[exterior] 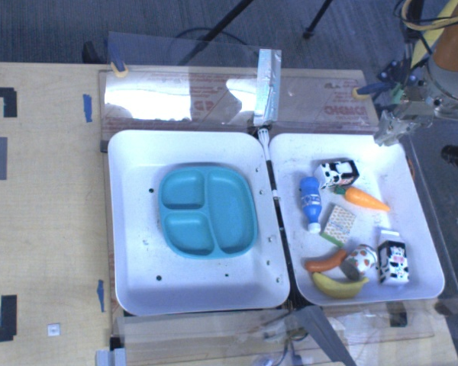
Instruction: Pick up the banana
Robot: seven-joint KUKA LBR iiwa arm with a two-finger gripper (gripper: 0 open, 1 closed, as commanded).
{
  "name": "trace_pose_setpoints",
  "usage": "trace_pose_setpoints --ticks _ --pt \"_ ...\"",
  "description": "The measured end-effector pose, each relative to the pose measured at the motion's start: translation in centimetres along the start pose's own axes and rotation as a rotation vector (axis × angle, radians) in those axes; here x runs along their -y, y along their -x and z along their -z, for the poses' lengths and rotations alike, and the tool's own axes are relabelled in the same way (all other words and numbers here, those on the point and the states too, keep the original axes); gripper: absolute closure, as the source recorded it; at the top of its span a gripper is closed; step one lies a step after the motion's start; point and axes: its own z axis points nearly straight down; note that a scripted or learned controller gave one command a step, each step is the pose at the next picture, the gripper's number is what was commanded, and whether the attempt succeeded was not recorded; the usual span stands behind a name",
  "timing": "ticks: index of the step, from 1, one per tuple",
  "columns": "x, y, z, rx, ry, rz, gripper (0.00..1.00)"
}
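The banana (337, 286) is yellow and lies curved along the front edge of the right bin (424, 227). It touches a red-orange sausage-like piece (326, 263) and a small round toy (359, 261) just behind it. My gripper (388, 131) hangs over the far right corner of that bin, well away from the banana, with nothing visibly in it.
The right bin also holds a cow-patterned carton (393, 262), a carrot (366, 199), a blue bottle (311, 202), a speckled square piece (340, 223) and a black-and-white toy (338, 173). A teal divided plate (208, 210) sits in the left bin (130, 227).
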Motion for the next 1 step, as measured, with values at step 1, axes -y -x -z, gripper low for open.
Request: trace_pose_setpoints --ticks 1 --pt "-0.01 -0.04 -0.01 0.000 0.000 0.000 0.00"
